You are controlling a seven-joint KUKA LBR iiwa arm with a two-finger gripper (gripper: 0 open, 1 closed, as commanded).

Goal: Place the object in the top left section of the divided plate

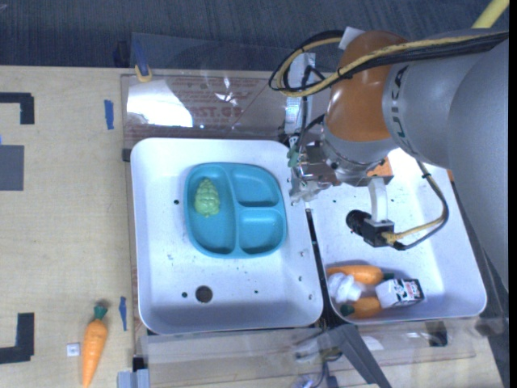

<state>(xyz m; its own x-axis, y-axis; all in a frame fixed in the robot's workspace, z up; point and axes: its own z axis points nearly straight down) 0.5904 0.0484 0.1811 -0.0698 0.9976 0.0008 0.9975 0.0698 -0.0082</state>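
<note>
A green object lies in the large left section of the blue divided plate, left of the end effector, which points down over the divide between the two bins; whether it is open cannot be told. The arm reaches in from the right.

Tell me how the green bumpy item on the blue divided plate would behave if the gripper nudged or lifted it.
The green bumpy item looks like a small toy vegetable, so probably light and rigid. Its knobbly surface should give fingers some purchase, though its rounded shape might let it rock or roll. Lying in the large left section of the blue divided plate, it would likely be stopped by the raised rim if pushed.
</note>
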